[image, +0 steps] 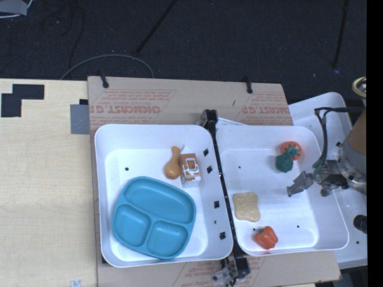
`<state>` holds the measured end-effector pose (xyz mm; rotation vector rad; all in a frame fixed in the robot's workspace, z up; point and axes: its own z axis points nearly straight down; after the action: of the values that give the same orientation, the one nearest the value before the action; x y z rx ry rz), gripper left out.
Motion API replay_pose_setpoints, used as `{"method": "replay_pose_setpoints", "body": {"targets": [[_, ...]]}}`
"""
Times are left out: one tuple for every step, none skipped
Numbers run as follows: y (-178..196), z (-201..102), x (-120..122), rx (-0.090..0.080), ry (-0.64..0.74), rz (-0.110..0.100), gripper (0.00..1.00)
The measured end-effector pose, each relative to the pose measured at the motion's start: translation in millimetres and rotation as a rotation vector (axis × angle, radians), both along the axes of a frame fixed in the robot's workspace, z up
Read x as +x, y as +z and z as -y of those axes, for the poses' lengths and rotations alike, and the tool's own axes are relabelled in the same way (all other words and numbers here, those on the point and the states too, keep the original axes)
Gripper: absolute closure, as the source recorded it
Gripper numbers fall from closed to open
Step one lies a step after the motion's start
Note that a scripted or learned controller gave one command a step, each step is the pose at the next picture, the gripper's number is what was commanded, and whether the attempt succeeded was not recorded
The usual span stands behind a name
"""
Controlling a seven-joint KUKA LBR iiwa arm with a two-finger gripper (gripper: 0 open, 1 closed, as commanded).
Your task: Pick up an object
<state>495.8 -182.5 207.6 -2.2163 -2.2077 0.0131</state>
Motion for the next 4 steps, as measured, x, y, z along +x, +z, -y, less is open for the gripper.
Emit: {"method": "replay_pose_setpoints", "body": {"targets": [[7.1,-0.2,3.0,-0.004,0.004,0.014,0.00],[-50.0,4.5,10.2,-0.002,0.004,0.011,0.00],[-95.4,1.4,17.6,-0.002,0.003,0.011,0.00],[-120.6,0.4,17.3,-0.001,0.002,0.011,0.00]]}}
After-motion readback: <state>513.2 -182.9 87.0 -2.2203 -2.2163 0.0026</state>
